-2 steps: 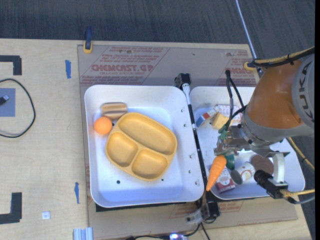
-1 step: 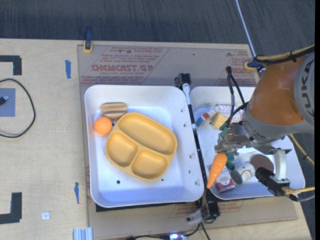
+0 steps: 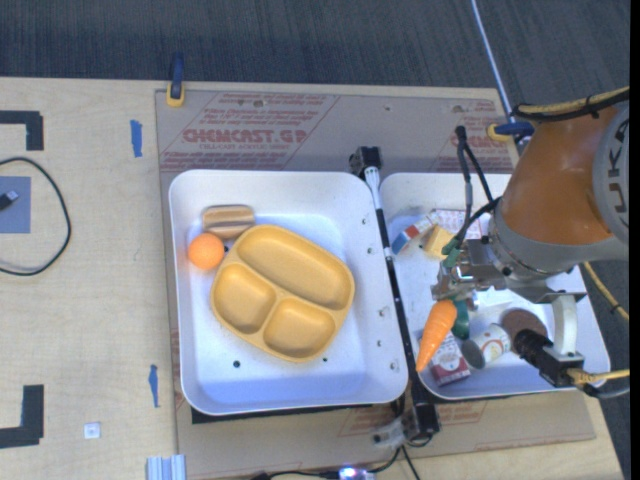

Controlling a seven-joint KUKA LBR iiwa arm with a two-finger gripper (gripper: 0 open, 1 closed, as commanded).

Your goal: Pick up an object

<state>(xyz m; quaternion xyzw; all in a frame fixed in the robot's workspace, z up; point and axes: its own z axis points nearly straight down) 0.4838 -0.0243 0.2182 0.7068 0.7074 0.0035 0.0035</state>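
My gripper [image 3: 452, 280] hangs low over the left part of the right bin [image 3: 597, 346], below the arm's orange band. Just under it lies an orange toy carrot [image 3: 433, 336] with a green top, pointing toward the bin's front left corner. The carrot's top sits right at the gripper, but I cannot tell whether they touch. Around it lie a red and white can [image 3: 452, 364], a white round piece [image 3: 491, 344], a brown disc [image 3: 520, 322], a yellow block [image 3: 437, 238] and a small blue item [image 3: 404, 236].
The left bin [image 3: 190, 298] holds a yellow divided plate [image 3: 283, 290], a toy hot dog [image 3: 228, 219] and an orange ball [image 3: 206, 252]. A black divider [image 3: 392, 268] runs between the bins. Cables hang behind the arm.
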